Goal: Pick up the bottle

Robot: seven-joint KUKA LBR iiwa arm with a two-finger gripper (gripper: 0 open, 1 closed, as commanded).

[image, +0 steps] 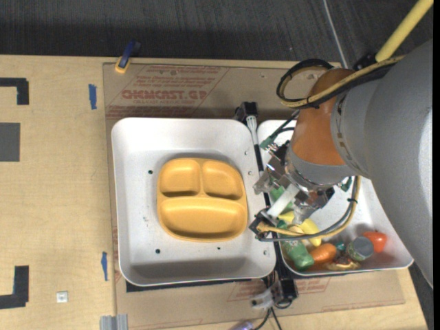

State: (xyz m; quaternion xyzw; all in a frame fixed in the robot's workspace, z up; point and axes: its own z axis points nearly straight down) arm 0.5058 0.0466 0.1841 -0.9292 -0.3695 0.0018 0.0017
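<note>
Bottle: a small item, pale white-green, lying tilted in the right bin near that bin's left wall. Only a short stretch of it shows, directly under the gripper; its cap, label and full outline are hidden by the wrist hardware, and whether this pale piece is truly the bottle cannot be settled with certainty.

Gripper: lowered into the left part of the right bin, over the pile of items. The fingers are masked by the wrist body and black cables; how far apart they stand, and whether anything sits between them, cannot be told.

Arm: grey, bulky, with an orange band, entering from the right and covering much of the right bin.

Right bin, other contents: a yellow item just beside the gripper; a green item; an orange item; a round grey-green item; a red-orange item. These lie close together along the near side of the bin.

Left bin: shallow, white, square with rounded corners. It holds a yellow divided tray with three compartments, set about centrally.

Table: light wood-toned surface, marked with black tape corners and short blue tape strips. Both bins rest on a brown cardboard sheet printed with red lettering. A small blue and yellow clip sits at the far edge of the sheet.

Room: dark grey carpet-like floor beyond the table's far edge. A yellow hose runs diagonally at the upper right.
</note>
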